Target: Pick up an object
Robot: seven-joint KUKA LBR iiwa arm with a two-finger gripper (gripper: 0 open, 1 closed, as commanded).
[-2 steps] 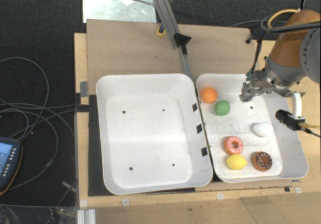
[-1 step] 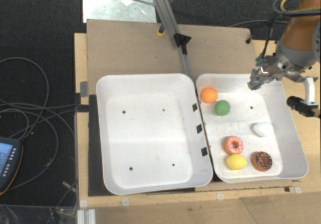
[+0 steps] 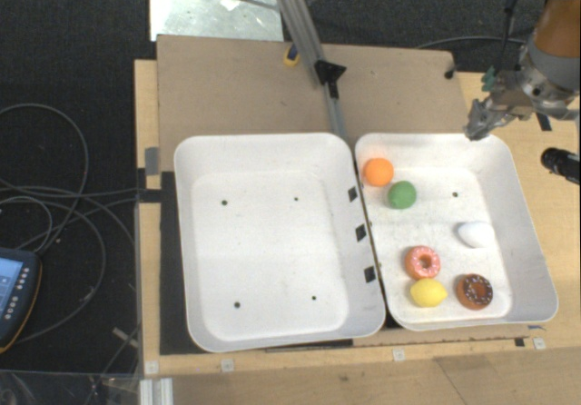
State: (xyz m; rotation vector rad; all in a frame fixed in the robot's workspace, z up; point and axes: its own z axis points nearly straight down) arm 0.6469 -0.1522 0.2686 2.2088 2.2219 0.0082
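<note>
Orange ball [image 3: 378, 172] beside green ball [image 3: 401, 195], right bin [image 3: 531, 240].

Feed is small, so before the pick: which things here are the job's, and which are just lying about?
Job:
claw
orange ball
green ball
pink doughnut
lemon
chocolate doughnut
white egg
right bin

Lying about:
left bin
tablet
cables

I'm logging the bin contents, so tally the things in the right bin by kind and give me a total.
Round balls: 2, orange ball and green ball
Doughnuts: 2, pink doughnut and brown doughnut
Lemon: 1, yellow lemon
White egg-shaped thing: 1, white object
Total: 6
</note>
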